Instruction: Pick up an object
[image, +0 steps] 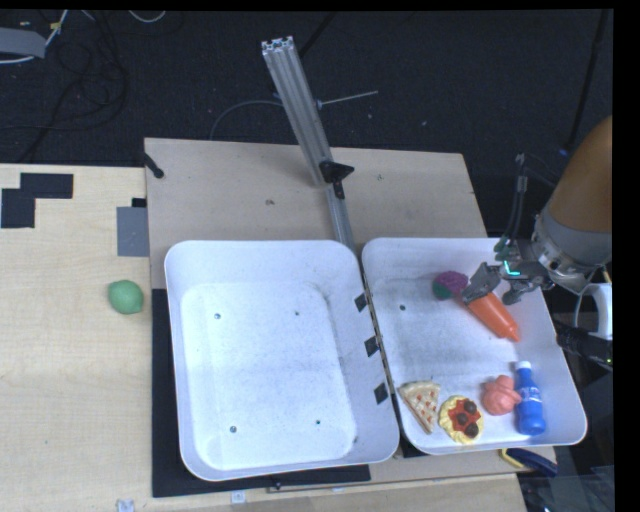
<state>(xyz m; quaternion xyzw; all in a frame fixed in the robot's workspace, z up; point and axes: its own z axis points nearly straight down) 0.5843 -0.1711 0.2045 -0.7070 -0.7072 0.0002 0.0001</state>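
Observation:
My gripper (500, 287) is low in the right bin (420, 340), near its far right side. It is open, with one dark finger on each side of the thick end of an orange carrot (496, 316). The carrot lies slanted on the bin floor, its tip pointing toward the front right. A purple and green toy vegetable (449, 285) sits just left of the gripper. Near the front edge of the same bin lie a pizza slice (421, 402), a small round pizza (460, 418), a pink lump (498, 394) and a blue bottle (528, 402).
The left bin (190, 270) stands beside the right one, with black clips along the shared rim. A green ball (126, 297) rests on the wooden bench to the left. A metal rail (305, 120) slants up behind the bins.

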